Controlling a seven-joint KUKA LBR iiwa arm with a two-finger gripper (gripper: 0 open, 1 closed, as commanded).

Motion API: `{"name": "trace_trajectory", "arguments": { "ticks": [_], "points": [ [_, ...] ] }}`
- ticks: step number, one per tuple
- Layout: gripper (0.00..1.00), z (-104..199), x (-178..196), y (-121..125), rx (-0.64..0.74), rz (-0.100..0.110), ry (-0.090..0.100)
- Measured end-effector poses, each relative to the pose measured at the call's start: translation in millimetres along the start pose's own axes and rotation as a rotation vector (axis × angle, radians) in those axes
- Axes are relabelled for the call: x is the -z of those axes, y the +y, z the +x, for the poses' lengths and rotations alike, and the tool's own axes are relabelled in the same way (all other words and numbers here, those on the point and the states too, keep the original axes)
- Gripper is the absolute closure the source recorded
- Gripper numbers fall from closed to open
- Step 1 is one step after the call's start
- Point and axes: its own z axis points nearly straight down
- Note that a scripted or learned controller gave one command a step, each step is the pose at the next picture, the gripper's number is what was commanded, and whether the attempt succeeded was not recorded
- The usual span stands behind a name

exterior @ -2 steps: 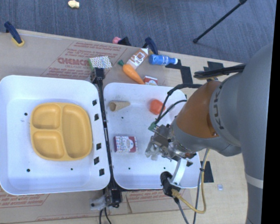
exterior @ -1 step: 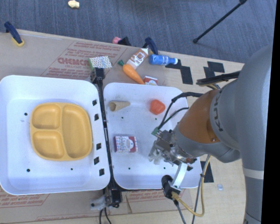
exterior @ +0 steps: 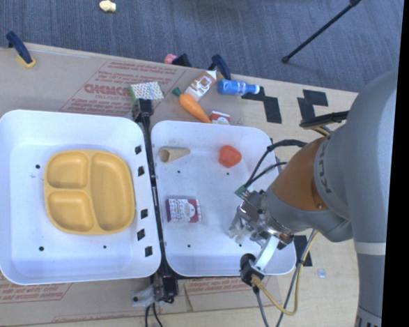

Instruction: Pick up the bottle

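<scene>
Bottle (exterior: 238,88) lies outside the bins, so we should lift the gripper (exterior: 247,227) from the right bin (exterior: 205,261); we cannot tell its jaws' state.

Two white bins (exterior: 8,180), one yellow tray (exterior: 89,190), two bottles (exterior: 238,88), one carrot (exterior: 193,107).

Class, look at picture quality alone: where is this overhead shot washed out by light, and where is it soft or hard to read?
Camera view: the white bins are bright and nearly blown out, with little shading on their walls; the gripper is soft and cluttered with cables; print on the blue bottle and small packet is too blurred to read; the carpet is dim.
</scene>
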Motion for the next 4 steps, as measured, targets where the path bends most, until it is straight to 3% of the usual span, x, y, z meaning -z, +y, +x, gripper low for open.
{"name": "trace_trajectory", "arguments": {
  "ticks": [1,2,3,4],
  "points": [
    [1.0,0.2,9.6,-0.4,0.004,0.004,0.0],
    [1.0,-5.4,34.5,4.3,-0.179,0.0,0.0],
    [1.0,-4.8,44.0,4.0,-0.173,0.004,0.001],
    [1.0,-8.9,35.3,6.6,-0.435,0.001,0.001]
  ]
}}
